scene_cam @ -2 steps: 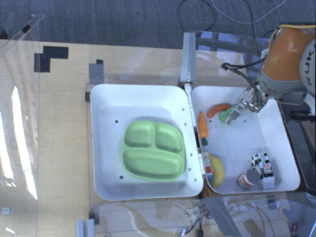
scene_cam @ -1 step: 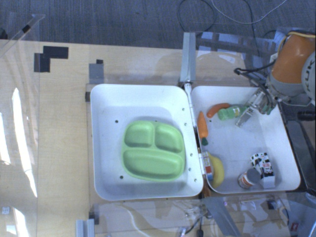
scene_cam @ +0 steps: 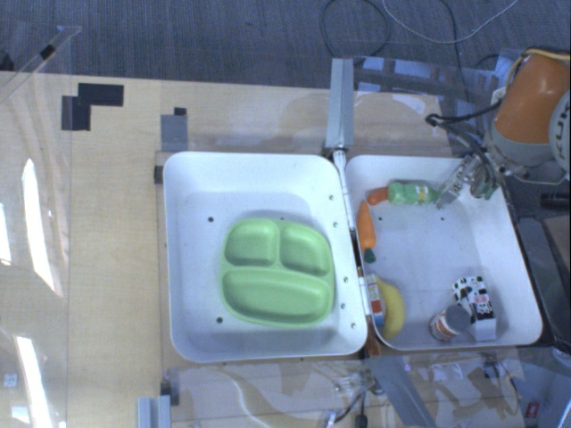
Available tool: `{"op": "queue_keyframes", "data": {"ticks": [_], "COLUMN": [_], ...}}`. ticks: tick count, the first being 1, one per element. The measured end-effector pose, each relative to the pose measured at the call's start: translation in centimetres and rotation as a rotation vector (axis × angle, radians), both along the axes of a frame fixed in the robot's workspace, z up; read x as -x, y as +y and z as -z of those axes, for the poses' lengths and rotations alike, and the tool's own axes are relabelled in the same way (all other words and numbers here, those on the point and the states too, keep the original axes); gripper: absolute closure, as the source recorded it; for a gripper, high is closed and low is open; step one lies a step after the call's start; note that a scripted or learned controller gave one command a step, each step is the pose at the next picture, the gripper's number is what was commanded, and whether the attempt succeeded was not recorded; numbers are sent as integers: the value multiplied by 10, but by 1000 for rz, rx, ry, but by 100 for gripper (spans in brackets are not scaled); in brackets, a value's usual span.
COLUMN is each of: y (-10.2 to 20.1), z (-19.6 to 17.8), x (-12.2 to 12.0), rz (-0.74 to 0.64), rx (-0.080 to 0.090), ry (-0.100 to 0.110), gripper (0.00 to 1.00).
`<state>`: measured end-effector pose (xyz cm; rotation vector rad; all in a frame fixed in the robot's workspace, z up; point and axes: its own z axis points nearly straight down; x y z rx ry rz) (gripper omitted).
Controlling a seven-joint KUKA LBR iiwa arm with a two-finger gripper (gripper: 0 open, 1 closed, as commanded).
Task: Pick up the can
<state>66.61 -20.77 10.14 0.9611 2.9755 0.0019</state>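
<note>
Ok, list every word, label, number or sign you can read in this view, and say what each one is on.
No text here can be read.
Can: a printed label wraps it, too small and blurred to read.
Green bottle: no lettering can be made out.
Banana: a patch like a sticker near its left edge, blurred.
Black-and-white carton: pattern visible, no legible words.

Both bins [scene_cam: 187, 328] are white. The divided plate [scene_cam: 277, 271] is light green. The bottle [scene_cam: 409, 193] is green with an orange cap. The carrot [scene_cam: 366, 226] is orange, the banana [scene_cam: 391, 308] yellow. The carton [scene_cam: 473, 299] carries black-and-white patches. The arm's band [scene_cam: 528, 96] is orange.
</note>
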Motion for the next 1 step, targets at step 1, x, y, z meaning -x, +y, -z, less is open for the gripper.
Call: {"op": "queue_keyframes", "data": {"ticks": [1], "y": [2], "z": [-67], "x": [62], "rz": [275], "rx": [-4], "ry": [4], "gripper": [100]}}
